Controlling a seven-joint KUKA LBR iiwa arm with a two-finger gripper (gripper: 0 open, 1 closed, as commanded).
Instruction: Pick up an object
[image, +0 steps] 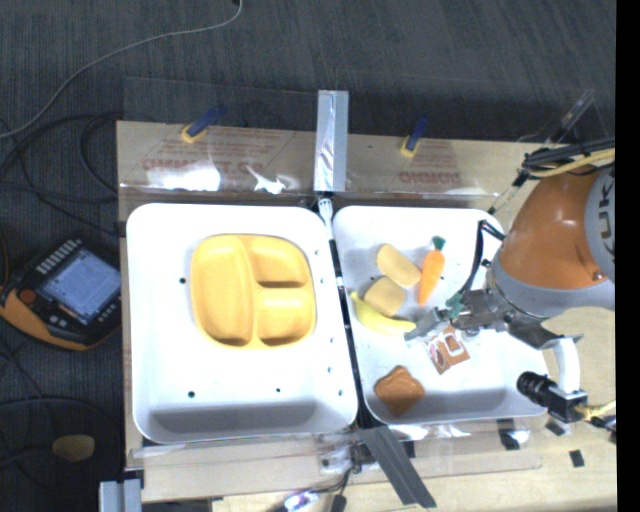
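The right bin (470, 395) holds several small items. A carrot (430, 275) lies beside two pale yellow blocks, one (398, 265) above the other (384, 295), with a yellow banana (378, 319) just below them. A brown bread-like lump (398, 389) sits near the bin's front wall. A small red and white packet (448, 352) lies in the middle. My gripper (437, 320) reaches in from the right, low over the bin, just above the packet and right of the banana's end. Nothing shows as held in it.
The left bin (160, 400) carries a yellow divided tray (253, 288). The arm's orange band (545, 240) hangs over the right bin's right wall. A handheld controller (62, 290) lies on the floor at the left. Cables run at the right bench edge.
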